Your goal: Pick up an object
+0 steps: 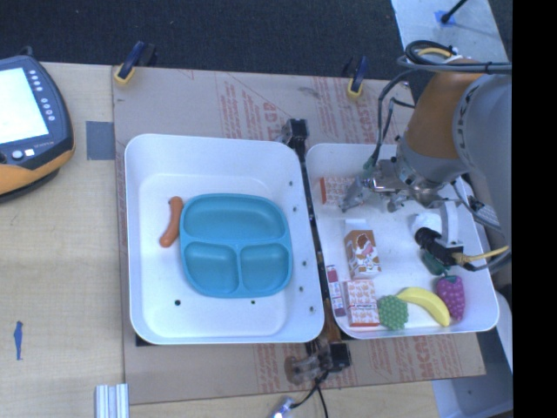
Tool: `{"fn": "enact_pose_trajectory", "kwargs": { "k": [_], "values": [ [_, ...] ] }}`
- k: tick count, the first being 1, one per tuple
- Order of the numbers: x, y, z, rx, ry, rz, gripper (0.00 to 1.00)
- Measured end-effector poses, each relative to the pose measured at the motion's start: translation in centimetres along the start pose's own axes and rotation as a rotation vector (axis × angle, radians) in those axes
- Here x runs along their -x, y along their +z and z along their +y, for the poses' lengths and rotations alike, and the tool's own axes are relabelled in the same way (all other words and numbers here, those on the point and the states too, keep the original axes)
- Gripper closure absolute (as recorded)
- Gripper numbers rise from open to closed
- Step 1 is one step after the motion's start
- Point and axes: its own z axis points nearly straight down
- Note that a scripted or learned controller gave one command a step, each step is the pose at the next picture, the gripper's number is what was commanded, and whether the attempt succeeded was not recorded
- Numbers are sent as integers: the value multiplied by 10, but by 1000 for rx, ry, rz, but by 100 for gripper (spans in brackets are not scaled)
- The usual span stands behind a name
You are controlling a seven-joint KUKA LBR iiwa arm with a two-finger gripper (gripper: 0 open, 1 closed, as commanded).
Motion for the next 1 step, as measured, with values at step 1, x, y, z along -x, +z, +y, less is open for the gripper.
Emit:
{"fn": "enact_pose_trajectory", "kwargs": {
  "k": [1],
  "values": [
    [-9,14,-32,-3,-1,0,0]
  ]
}}
